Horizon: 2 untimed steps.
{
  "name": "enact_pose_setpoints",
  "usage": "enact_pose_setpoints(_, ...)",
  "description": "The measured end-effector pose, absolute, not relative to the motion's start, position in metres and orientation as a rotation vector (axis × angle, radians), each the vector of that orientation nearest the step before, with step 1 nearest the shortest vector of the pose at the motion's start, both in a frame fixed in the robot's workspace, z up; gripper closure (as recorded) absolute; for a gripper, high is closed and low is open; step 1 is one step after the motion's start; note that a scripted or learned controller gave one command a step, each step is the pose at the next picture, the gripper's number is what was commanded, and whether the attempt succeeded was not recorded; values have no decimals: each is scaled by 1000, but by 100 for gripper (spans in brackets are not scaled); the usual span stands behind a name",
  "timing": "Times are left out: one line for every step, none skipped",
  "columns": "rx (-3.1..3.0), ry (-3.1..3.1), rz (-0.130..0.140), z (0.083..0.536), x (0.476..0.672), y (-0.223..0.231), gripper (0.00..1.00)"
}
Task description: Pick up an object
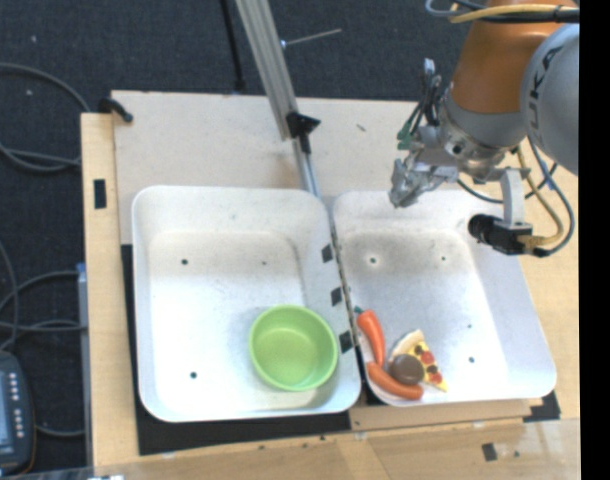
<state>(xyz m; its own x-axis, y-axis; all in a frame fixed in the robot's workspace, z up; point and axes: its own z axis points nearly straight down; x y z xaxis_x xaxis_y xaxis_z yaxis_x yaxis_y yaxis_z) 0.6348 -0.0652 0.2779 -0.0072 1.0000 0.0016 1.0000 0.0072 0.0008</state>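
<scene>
The pincer (pixel 407 190) hangs above the right bin's (pixel 505 308) far edge; whether it is released or clenched, I cannot tell. The toy carrot (pixel 373 334), hot dog (pixel 393 381) and pizza slice (pixel 421 355) huddle well below-left of it. Best target the carrot, descending clear of the wall.

- Right bin (pixel 505 308): far and middle floor open; toy carrot (pixel 373 334), sausage (pixel 393 381) and pizza slice (pixel 417 353) crowd its near-left corner.
- Left bin (pixel 185 268): green bowl (pixel 293 346) blocks the near-right corner.
- Slanted metal post (pixel 270 63) stands beyond the bins' shared wall.
</scene>
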Motion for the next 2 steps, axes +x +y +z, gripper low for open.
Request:
enact_pose_setpoints(-2213,-2228,-2,277,620,-24,100)
enact_pose_setpoints(-2214,-2228,1,261,603,23,100)
